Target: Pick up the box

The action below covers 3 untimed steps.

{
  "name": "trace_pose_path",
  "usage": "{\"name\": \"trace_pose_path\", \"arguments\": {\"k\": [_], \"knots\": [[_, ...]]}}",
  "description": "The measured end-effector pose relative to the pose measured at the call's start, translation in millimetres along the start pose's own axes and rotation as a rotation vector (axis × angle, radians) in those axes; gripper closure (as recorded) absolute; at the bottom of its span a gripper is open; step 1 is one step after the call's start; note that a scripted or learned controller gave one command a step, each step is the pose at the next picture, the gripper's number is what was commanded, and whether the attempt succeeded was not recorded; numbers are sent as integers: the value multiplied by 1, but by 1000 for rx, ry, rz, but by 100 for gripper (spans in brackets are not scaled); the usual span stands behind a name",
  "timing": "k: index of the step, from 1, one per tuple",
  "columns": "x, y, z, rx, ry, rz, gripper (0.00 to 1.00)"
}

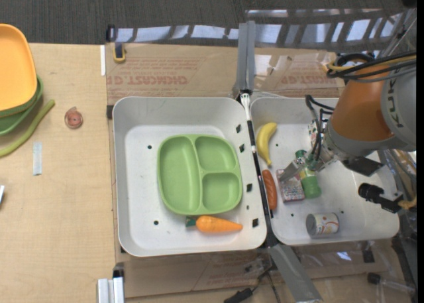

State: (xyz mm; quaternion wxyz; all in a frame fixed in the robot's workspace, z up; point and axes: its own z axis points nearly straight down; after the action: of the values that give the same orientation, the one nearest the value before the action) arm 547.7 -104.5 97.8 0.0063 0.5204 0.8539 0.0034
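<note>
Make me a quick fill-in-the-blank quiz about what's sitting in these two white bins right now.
1. The green divided tray lies in the ____ bin.
2. The carrot lies just below the tray, and its colour is ____.
3. The banana lies in the right bin, near its ____ wall.
4. The can in the right bin lies on its ____.

Missing words: left; orange; left; side
</note>
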Motion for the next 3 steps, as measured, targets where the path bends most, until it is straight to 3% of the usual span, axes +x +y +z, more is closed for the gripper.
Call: {"name": "trace_pose_path", "arguments": {"k": [1,2,3], "knots": [[20,-43,0,1,1,179,0],[33,-56,0,-2,-4,79,0],[29,-55,-11,-7,-11,85,100]]}}
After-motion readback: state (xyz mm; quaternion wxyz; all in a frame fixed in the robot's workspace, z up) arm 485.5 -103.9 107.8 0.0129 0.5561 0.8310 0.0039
